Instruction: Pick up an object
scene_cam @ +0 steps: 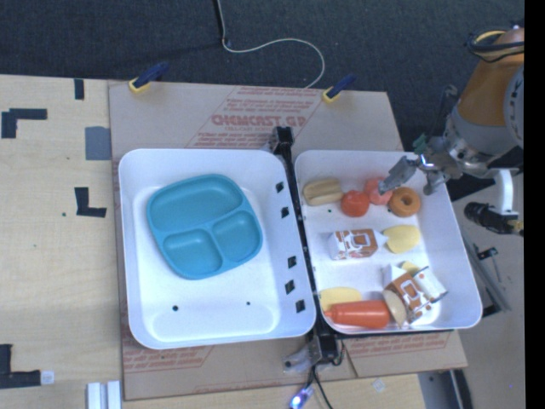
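Arm reaches from right, tool [400, 177] spread above the donut [404, 201], holding nothing.

One camera sits fixed above my table [51, 228], looking down at a slant on both white bins [140, 313]; my arm [485, 109] enters from its right.

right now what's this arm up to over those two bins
The arm reaches in from the right, and its gripper hangs over the far end of the right bin, just above a toy donut and a red tomato. Nothing is visibly between its fingers, so no pick has happened yet. More toy food lies in that bin, including a hot dog bun. The left bin holds a blue divided plate.
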